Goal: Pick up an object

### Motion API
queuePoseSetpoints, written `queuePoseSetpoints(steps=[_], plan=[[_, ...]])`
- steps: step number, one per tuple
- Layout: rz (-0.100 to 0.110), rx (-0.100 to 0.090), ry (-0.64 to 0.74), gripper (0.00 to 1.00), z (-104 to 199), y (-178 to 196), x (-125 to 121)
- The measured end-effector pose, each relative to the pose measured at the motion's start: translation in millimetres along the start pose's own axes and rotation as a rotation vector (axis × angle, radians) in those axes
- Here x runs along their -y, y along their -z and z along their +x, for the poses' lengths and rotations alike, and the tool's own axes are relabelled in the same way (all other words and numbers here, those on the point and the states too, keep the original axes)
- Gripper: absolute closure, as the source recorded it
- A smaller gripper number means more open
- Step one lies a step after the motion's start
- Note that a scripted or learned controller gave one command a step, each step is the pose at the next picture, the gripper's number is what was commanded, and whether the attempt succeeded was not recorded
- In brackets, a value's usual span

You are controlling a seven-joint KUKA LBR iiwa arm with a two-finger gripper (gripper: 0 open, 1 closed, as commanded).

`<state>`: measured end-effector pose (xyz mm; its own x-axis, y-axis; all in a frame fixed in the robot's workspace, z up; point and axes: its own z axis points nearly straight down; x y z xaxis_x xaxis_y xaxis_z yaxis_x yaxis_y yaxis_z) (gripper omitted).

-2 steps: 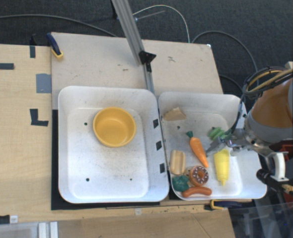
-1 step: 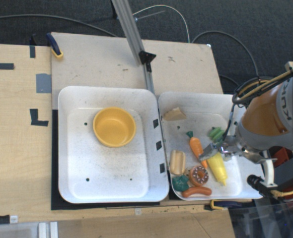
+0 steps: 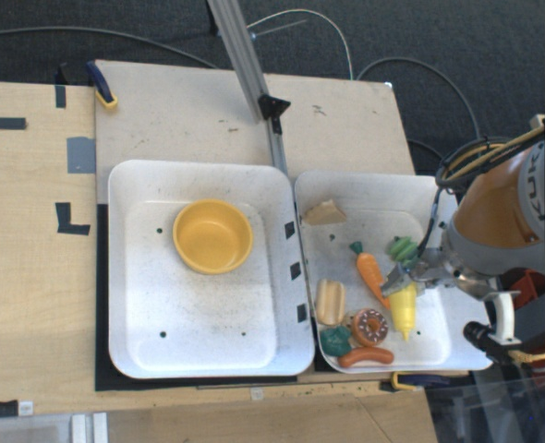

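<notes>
The right bin (image 3: 439,201) holds several toy foods. An orange carrot (image 3: 371,275) lies in its middle, with a green piece (image 3: 402,247) to its right. A yellow squeeze bottle (image 3: 405,312) lies just below them. My gripper (image 3: 407,281) hangs low over the top end of the yellow bottle, between it and the green piece, right beside the carrot. Its lower part blends with the bottle top. The arm's orange band (image 3: 494,215) rises to the right of it.
A tan bread wedge (image 3: 323,213) lies at the right bin's back left. A bun (image 3: 330,301), a donut (image 3: 371,326), a dark green piece (image 3: 335,341) and a red sausage (image 3: 367,358) crowd its front left. The left bin (image 3: 143,340) holds a yellow bowl (image 3: 213,236).
</notes>
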<state>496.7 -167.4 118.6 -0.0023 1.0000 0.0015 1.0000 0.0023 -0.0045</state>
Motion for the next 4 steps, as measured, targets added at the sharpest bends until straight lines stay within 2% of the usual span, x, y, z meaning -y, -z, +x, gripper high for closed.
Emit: queuePoseSetpoints(steps=[1, 3, 4], plan=[[-0.008, 0.003, -0.002, 1.00, -5.1, 61.1, 1.1], [-0.009, 0.004, -0.001, 1.00, -9.3, 154.1, -7.7], [-0.003, 0.000, 0.005, 1.00, 50.9, 150.5, -23.5]])
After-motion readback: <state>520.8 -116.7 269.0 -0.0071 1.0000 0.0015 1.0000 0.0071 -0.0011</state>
